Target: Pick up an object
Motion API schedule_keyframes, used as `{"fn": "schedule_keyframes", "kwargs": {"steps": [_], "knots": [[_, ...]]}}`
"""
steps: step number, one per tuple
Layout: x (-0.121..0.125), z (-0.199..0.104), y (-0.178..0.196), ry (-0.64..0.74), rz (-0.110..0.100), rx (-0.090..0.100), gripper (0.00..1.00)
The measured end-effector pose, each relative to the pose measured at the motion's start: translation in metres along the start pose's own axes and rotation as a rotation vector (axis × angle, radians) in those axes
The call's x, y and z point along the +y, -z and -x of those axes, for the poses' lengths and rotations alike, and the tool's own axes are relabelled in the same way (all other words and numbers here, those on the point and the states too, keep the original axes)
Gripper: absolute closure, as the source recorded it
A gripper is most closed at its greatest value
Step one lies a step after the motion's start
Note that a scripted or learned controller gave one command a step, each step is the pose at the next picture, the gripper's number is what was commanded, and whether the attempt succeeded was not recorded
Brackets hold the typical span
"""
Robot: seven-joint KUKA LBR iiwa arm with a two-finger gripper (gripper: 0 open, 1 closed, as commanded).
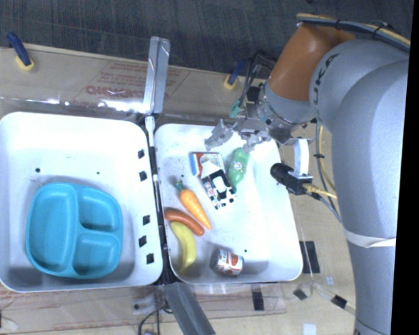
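Over the far edge of the right bin [290,237] hangs the gripper [235,135], its two fingers spread apart and holding nothing. One fingertip sits near the bin's far wall to the left, the other just above the top of a green bottle [237,166].

That bottle looks the nearest candidate: it lies just below the gripper toward the near side, its long axis running roughly far-to-near with a slight tilt, cap end toward the fingers. Touching it on the left is a small carton [214,175] with a red, white and black label, so the room on that side is tight; on the bottle's right the bin floor is bare white plastic, smooth and likely slippery.

Farther toward the near-left corner lie a carrot [195,205], a sausage [184,220] beside it, a banana [184,244] along the left wall, and a small can [226,262] on its side near the front wall. All are well apart from the gripper.

A blue divided plate [76,229] rests in the left bin [10,156].

My judgement: a short descent with a small shift toward the near side would straddle the bottle across its narrow width.
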State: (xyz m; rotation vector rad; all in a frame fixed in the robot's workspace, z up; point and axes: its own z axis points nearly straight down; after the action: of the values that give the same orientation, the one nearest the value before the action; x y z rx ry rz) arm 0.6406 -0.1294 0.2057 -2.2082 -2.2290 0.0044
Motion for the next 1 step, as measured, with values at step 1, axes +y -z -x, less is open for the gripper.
{"fn": "schedule_keyframes", "kwargs": {"steps": [1], "knots": [[0.011,-0.0445,0.03,-0.115,0.002,-0.001,0.0]]}}
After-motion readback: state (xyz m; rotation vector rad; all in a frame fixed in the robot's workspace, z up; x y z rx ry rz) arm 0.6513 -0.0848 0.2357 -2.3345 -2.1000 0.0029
